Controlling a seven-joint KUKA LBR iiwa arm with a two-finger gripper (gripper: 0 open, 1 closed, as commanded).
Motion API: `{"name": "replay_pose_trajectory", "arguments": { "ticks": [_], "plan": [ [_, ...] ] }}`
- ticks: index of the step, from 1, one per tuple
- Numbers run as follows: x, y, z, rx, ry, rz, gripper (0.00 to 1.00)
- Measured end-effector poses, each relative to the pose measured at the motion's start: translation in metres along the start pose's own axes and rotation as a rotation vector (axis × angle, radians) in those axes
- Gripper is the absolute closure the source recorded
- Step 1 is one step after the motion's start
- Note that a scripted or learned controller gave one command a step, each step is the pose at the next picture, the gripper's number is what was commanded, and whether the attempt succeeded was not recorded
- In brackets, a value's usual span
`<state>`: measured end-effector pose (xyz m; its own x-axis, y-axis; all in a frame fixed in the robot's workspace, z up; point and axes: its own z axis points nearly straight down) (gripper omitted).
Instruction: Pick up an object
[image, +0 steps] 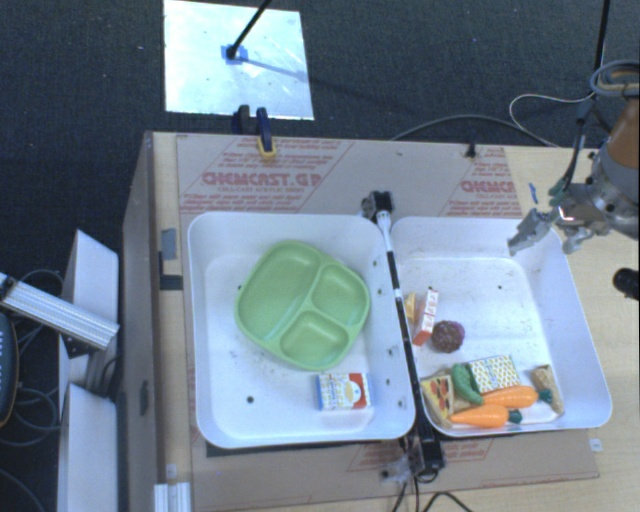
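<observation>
While the gripper (545, 228) hangs over the far right corner of the right bin (585, 330), I read it as holding nothing: no object sits between its tips. Jaw state: I cannot tell, the tips blur into the white wall.

No target is named, so I judge from layout. All candidates lie toward the camera and leftward from the jaws. Nearest is the dark round item (447, 335), down-left of the jaws on open bin floor, with the small red-and-white packet (427, 314) just beside it on its left. Round shape means no long axis to align with, probably the easiest pick. The packet's long axis runs roughly toward and away from the camera, slightly tilted.

Further from the jaws, in the near corner of the same bin, a cluster: carrot (492, 410), green vegetable (464, 383), patterned box (494, 373), all touching or overlapping. The carrot's long axis runs left-right. Crowded, so I judge a grab there risks a bad catch.

Farthest away, across the divider in the left bin (205, 300): green divided plate (302, 303) and a small carton (343, 390) just in front of it.

Step in hand: approach, pick not yet begun. Next move needs travel down-left, then descent.
</observation>
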<state>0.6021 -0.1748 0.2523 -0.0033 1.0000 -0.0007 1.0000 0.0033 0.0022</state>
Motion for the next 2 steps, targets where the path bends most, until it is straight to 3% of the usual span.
{"name": "replay_pose_trajectory", "arguments": {
  "ticks": [1, 2],
  "plan": [
    [0.013, 0.006, 0.127, 0.004, 0.001, -0.001, 0.00],
    [0.081, -0.007, 0.166, -0.005, -0.010, 0.005, 0.00]
  ]
}}
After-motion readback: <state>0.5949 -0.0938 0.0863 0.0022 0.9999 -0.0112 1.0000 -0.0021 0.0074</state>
